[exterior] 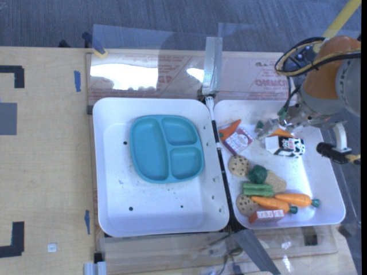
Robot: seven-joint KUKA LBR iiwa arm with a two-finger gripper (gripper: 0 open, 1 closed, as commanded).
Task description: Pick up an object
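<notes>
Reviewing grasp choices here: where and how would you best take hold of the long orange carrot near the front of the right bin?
Grip the carrot across its thick orange middle, coming straight down from above. It lies flat and lengthwise left to right, with bare bin floor behind it. A second carrot crowds its left end, so favour the half nearer its green tip.

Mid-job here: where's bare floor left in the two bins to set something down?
Left bin: bare floor all round the blue tray, widest along the near wall and left side. Right bin: a bare strip down its right side, below the pincer. Crowded: its left half, from the carrots and cookies to the far wall.
</notes>
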